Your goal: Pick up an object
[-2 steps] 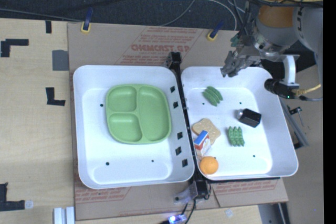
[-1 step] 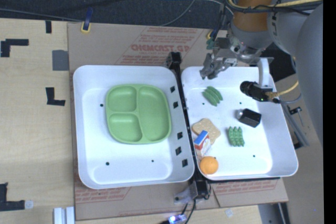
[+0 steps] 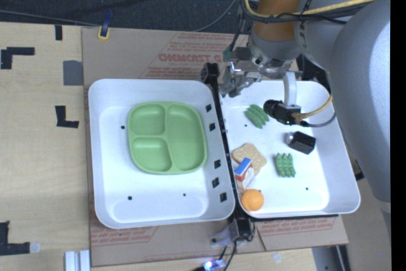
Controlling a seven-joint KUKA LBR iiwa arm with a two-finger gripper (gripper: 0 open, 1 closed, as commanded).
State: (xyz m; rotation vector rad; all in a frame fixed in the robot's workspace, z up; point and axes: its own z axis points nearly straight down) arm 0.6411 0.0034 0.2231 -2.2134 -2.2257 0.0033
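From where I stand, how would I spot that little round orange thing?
Look in the right-hand shallow white bin, at its near left corner. The small round orange ball lies there, just below the tan toast-shaped piece. It is the only round, orange item in either bin.

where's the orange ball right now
In the camera view, the orange ball sits in the right bin's near-left corner, just below the toast slice and small carton.

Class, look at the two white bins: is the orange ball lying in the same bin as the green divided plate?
No. The orange ball lies in the right bin, while the green divided plate lies in the left bin.
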